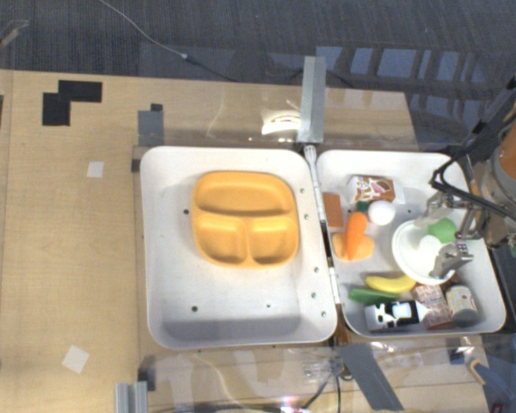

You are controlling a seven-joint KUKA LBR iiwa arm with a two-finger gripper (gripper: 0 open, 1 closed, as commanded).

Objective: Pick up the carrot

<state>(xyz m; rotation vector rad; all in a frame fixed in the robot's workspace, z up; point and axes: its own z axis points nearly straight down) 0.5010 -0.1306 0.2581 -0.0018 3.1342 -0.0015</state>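
Against the right bin's left wall [327, 231] lies the stubby orange carrot [356, 235], untouched. A white egg [381, 213] touches its upper right; a yellow banana [390, 283] lies just below it. Right of the carrot, the metal two-finger gripper [454, 252] hangs over a white bowl [417, 249], grasping nothing I can see.

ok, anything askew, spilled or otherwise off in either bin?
Nothing spilled or damaged. The right bin is crowded: the carrot lies among other play food near its left wall, a banana below it. The yellow tray sits flat in the left bin. The gripper is over the white bowl, not the carrot.
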